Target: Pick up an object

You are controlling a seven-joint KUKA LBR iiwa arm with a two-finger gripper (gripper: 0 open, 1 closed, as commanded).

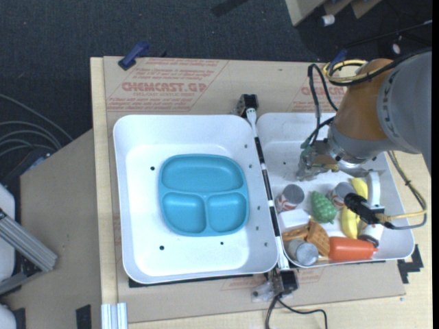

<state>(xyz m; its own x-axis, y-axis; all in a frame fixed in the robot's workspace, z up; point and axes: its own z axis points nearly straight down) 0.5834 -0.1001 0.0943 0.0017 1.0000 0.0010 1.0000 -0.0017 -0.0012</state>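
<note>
From my seat I see the gripper low in the upper part of the right bin, but I cannot tell whether it is open or closed; the wrist hides that. The candidates for picking sit below it in a tight heap: a green bumpy toy, a banana, an orange carrot, a waffle piece and 2 grey round pieces (too small to name). My worry is crowding: these things touch or nearly touch, so a descent could nudge a neighbour or close on 2 at once. The divider rim beside the left bin, which bears a blue divided plate, lies near. Open floor remains at the right bin's top.
</note>
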